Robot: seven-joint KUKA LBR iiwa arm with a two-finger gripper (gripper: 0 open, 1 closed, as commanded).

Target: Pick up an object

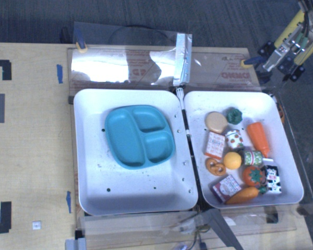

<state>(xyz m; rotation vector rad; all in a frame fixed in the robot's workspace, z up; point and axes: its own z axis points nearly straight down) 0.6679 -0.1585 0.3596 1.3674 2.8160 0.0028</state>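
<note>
the claw [281, 56] hovers at two o'clock, beyond the right bin [292, 139] of toy food; whether it is apart or together, cannot tell.

You see two white bins: the left bin [88, 191] carries a blue-teal divided tray [140, 135]. In the right bin [289, 189], note an orange carrot [259, 138], a yellow ball [232, 161], a dark green piece [233, 115], a tan round [216, 122] and a black-and-white item [272, 179], possibly cow-patterned. The surface [26, 155] is pale tan.
</note>
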